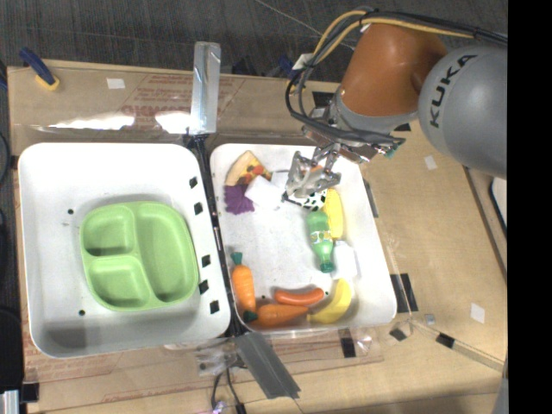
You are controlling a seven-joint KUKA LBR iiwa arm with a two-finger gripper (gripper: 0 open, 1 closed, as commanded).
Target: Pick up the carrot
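The carrot (242, 286), orange with a small green top, lies along the left wall of the right bin (274, 231), near its front left corner. A second orange, carrot-like piece (277, 315) lies against the front wall just beside it. My gripper (310, 178) hangs over the back of the right bin, well away from the carrot and just above a small black-and-white toy (314, 201). Its fingers stand apart with nothing between them.
The right bin also holds a pizza slice (247, 168), a purple piece (237, 198), a yellow piece (334, 213), a green bottle (320, 236), a red sausage (298, 297) and a banana (337, 301). A green divided plate (138, 255) sits in the left bin (52, 188).
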